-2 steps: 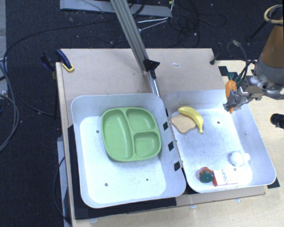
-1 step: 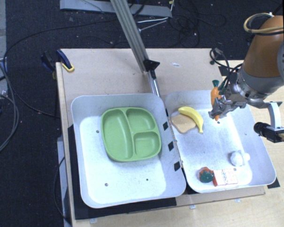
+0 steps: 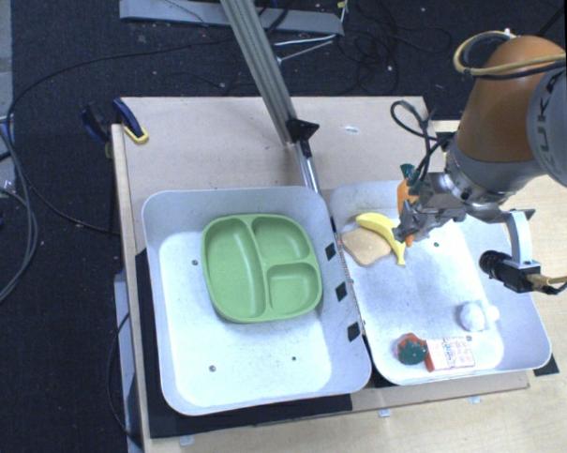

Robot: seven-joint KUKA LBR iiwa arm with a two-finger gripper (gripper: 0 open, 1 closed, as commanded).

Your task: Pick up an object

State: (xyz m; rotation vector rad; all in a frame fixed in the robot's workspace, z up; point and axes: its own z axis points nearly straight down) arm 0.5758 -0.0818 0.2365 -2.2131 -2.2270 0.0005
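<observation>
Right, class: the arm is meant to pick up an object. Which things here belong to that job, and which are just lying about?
Job:
gripper
banana
bread slice
white ball
red and green toy
small carton
right bin

Lying about:
green divided plate
left bin

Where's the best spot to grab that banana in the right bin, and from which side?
Probably across the banana's middle, coming straight down. It lies flat and curved, partly on the tan bread-like piece, so its narrow width suits the tool beside its right end.

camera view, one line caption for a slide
Gripper low over a banana in the right bin; green tray in the left.
</observation>
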